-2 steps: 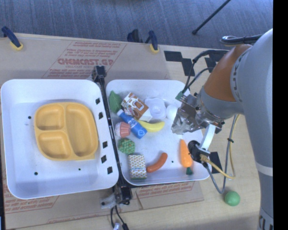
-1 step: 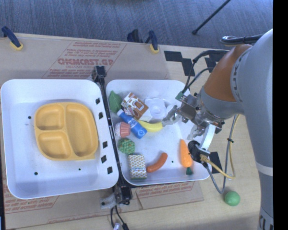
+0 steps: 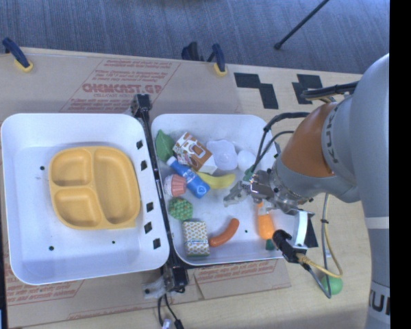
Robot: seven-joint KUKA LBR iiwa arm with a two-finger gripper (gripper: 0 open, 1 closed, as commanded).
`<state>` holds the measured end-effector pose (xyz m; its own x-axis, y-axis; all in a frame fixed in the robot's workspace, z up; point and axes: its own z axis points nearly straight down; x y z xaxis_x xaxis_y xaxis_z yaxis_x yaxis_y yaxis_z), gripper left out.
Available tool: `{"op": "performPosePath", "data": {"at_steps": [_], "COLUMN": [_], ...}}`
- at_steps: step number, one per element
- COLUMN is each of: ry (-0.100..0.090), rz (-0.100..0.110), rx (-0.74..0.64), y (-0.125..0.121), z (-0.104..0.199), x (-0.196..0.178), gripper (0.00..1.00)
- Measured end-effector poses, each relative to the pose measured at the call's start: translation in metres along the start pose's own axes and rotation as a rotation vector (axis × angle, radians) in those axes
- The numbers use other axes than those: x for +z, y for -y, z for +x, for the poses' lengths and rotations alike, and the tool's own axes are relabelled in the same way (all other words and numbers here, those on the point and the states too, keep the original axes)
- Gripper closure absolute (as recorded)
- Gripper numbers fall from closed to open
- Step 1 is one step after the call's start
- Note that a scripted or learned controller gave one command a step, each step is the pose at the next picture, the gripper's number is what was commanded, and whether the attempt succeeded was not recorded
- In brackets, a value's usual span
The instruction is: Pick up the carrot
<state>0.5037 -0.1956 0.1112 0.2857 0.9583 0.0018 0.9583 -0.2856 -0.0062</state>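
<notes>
Fingers' state impossible to tell; gripper (image 3: pixel 260 199) poised just above carrot (image 3: pixel 264 225) at right bin (image 3: pixel 212 124) edge; sausage (image 3: pixel 223 232) just left; seemingly mid-approach; next: straight descent, clean closure around carrot

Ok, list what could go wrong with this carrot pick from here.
1. The carrot lies against the right bin's right wall, so the tool may hit the rim or close badly.
2. The sausage lies close on the carrot's left; a sweep could knock it or take it instead.
</notes>
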Motion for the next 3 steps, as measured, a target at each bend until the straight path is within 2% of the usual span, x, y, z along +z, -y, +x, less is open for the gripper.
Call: {"op": "performPosePath", "data": {"at_steps": [1, 2, 3], "ry": [-0.010, 0.001, 0.001], "rz": [-0.013, -0.002, -0.001], "rx": [-0.199, -0.506, -0.510], "y": [0.019, 0.019, 0.018], "z": [-0.008, -0.009, -0.009], "x": [0.017, 0.019, 0.009], "gripper": [0.00, 0.00, 1.00]}}
